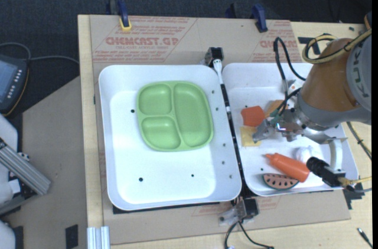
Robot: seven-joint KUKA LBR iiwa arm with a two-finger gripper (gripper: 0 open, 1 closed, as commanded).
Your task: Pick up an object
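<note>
My gripper [270,127] hangs low in the right bin [260,78], reaching in from the right. Just to its upper left lies a red-orange block [253,115], close to the gripper but not seen in its grasp. A pale yellow flat piece [247,137] lies under and to the left of the gripper tip. A small tan piece [275,106] shows just above the gripper. Nearer the front lie an orange carrot-like toy [287,164] and a watermelon slice [279,181].
The left bin [118,141] holds a green divided plate [175,115]. A white object [303,153] lies partly under the arm beside the carrot toy. The wall between the bins runs just left of the yellow piece.
</note>
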